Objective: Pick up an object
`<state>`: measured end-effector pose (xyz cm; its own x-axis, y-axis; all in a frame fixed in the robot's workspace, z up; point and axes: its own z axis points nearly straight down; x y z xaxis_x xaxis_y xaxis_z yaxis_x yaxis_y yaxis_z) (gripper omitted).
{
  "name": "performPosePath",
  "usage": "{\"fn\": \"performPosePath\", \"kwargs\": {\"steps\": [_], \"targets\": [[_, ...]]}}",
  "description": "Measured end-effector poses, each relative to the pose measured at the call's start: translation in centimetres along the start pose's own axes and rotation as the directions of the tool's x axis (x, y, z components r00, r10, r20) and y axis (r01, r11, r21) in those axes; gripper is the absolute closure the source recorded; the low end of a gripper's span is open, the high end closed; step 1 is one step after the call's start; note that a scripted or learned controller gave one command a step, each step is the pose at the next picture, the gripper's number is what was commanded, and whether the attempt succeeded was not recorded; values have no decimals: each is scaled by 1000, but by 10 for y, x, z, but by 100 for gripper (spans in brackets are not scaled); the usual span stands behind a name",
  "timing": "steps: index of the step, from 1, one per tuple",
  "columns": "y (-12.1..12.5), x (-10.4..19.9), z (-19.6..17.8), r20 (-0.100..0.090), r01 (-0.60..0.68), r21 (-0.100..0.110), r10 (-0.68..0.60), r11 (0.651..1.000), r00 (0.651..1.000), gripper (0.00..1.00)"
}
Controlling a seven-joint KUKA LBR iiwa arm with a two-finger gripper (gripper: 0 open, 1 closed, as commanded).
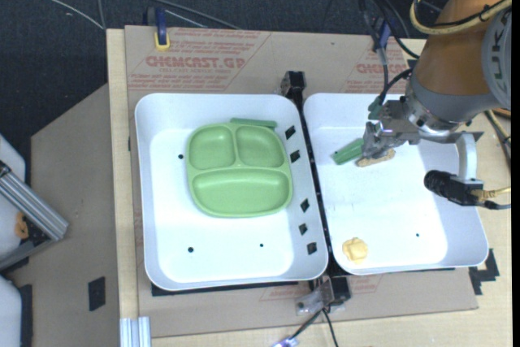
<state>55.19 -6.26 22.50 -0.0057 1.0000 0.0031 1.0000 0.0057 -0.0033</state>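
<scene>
Reach comes down to the claw (378, 144) sitting low in the right bin (455, 252) over a tan piece (375, 161), with a green stick (348, 152) just left, lying slantwise, while a yellow lump (354, 249) lies well apart near the front rim.

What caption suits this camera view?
Robot tool lowered over a green stick and tan piece in the right bin.

gripper (377, 144) fingertips' spread unclear, tan object (375, 161) partly hidden beneath; arm (463, 36) cropped at right edge
</scene>
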Motion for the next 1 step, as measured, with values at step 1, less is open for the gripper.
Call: {"fn": "performPosePath", "kwargs": {"steps": [1], "targets": [[-14,54,9,0,0,1,0,1000,1000,100]]}}
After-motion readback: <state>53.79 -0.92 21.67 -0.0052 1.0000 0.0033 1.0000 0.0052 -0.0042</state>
